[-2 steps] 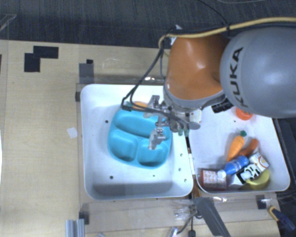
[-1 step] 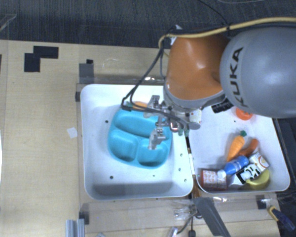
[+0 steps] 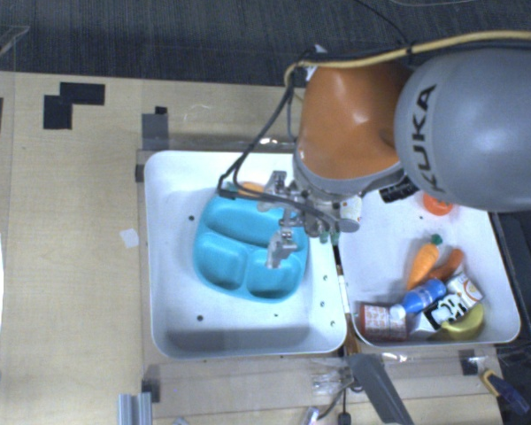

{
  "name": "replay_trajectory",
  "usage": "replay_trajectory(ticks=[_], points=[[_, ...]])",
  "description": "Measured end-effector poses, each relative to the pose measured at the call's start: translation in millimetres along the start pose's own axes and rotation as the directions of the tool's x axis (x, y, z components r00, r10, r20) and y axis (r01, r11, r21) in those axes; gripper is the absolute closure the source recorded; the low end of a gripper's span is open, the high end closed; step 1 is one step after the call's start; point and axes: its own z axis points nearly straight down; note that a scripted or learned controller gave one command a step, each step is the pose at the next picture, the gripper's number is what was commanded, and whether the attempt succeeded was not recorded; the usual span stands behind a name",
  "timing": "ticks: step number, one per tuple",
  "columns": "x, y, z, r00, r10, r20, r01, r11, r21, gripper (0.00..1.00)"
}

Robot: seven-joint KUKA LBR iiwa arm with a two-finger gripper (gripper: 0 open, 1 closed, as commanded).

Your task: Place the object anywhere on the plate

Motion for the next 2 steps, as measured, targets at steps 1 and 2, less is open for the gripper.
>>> replay_trajectory(ticks=[1, 2], points=[[38, -125, 14, 0.898, 0.44, -0.007, -0.44, 0.898, 0.01, 0.0], [36, -123, 2, 0.9, 0.435, -0.001, -0.435, 0.9, 0.006, 1.0]])
